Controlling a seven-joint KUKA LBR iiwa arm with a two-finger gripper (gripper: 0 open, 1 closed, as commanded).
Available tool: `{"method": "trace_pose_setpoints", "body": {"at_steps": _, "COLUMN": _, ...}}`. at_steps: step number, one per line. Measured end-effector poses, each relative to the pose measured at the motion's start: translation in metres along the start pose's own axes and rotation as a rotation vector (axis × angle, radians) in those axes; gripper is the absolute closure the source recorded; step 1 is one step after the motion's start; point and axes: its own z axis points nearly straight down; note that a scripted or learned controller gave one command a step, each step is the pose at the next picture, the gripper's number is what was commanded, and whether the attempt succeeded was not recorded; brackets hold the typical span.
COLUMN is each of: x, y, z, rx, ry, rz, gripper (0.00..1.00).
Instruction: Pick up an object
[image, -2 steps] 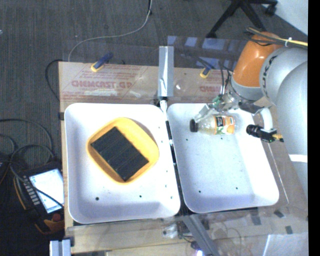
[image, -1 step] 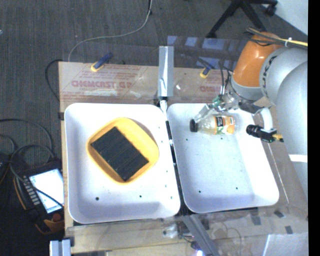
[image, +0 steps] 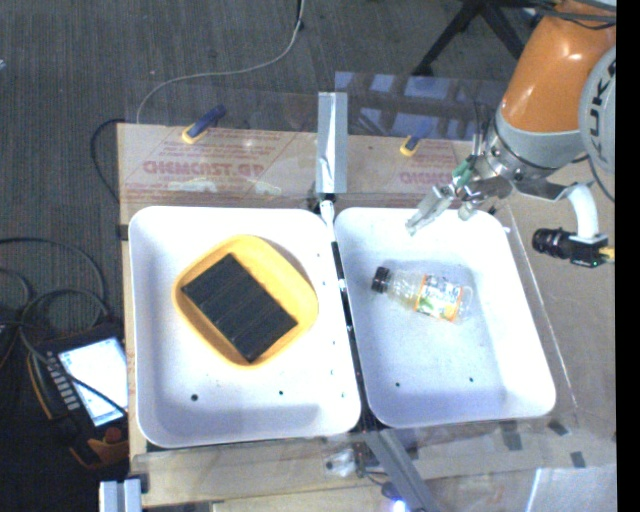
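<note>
A small clear plastic bottle (image: 426, 293) with a black cap and an orange-green label lies on its side in the right bin (image: 520, 380), cap pointing left. In the left bin (image: 160, 400) sits a yellow dish (image: 290, 270) with a black ribbed pad (image: 240, 306) lying on it. My gripper (image: 440, 212) hangs over the far edge of the right bin, above and behind the bottle and apart from it. Its fingers are open with nothing between them.
A raised divider (image: 342, 300) separates the two bins. A cardboard sheet (image: 220, 165) with clamps lies behind the bins. Cables and a tablet (image: 90, 380) sit on the floor at the left.
</note>
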Motion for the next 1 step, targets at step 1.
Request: {"method": "trace_pose_setpoints", "body": {"at_steps": 1, "x": 0.0077, "y": -0.0219, "z": 0.1236, "rx": 0.002, "ry": 0.003, "rz": -0.160, "gripper": 0.00}}
